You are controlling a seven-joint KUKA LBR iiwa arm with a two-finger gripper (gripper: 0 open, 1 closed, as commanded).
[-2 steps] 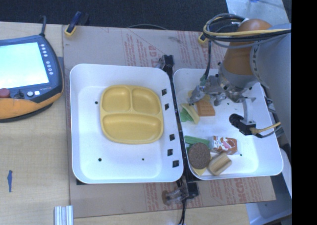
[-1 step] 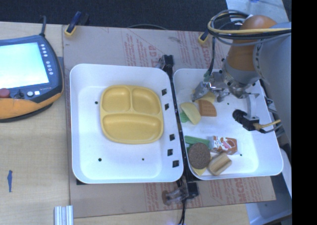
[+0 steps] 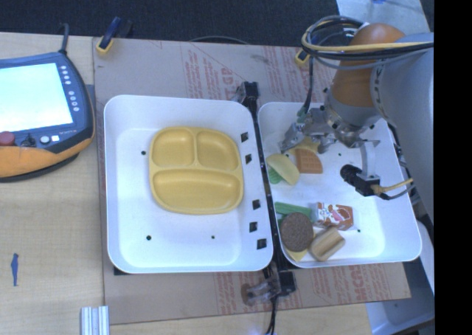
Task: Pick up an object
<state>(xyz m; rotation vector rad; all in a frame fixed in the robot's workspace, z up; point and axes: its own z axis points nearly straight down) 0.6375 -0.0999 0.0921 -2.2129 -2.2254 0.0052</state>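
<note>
My gripper (image 3: 308, 139) hangs low over the far left part of the right bin (image 3: 391, 241). Just below it lies an orange-tan slice (image 3: 309, 161), touching or nearly touching the gripper's tip. A yellow-green piece (image 3: 283, 169) rests to the slice's left, against the bin wall. Along the front of the bin lie a brown round disc (image 3: 297, 230), a tan bun (image 3: 327, 244), a red and white packet (image 3: 334, 215) and a green strip (image 3: 292, 209). Nothing is visibly lifted.
The left bin (image 3: 129, 201) holds a yellow divided plate (image 3: 196, 170). A black divider with clips (image 3: 257, 178) runs between the bins. A tablet-style pendant (image 3: 37, 116) lies on the bench at far left. The grey arm (image 3: 398, 90) covers the right bin's far right corner.
</note>
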